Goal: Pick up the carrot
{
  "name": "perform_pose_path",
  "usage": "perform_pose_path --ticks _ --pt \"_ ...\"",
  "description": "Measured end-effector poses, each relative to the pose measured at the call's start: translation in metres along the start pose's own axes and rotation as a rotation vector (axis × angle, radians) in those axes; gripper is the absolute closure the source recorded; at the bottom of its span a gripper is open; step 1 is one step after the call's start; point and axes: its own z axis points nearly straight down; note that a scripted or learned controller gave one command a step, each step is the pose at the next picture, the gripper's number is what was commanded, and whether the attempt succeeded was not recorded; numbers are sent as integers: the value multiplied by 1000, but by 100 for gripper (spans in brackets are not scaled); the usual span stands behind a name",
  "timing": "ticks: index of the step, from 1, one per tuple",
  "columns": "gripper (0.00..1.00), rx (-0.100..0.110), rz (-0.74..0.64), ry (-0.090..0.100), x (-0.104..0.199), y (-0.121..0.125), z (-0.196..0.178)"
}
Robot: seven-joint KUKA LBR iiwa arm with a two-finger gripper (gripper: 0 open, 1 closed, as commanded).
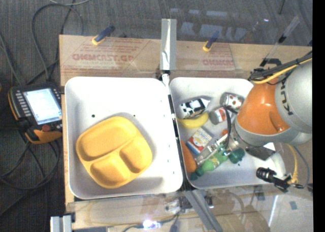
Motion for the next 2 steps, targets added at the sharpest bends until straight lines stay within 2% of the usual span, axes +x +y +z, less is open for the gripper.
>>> perform_pose_path --ticks 1,2 --pt "100 -5 0 -2 0 2 -11" --pt "100 9 52 10 69 24 -94"
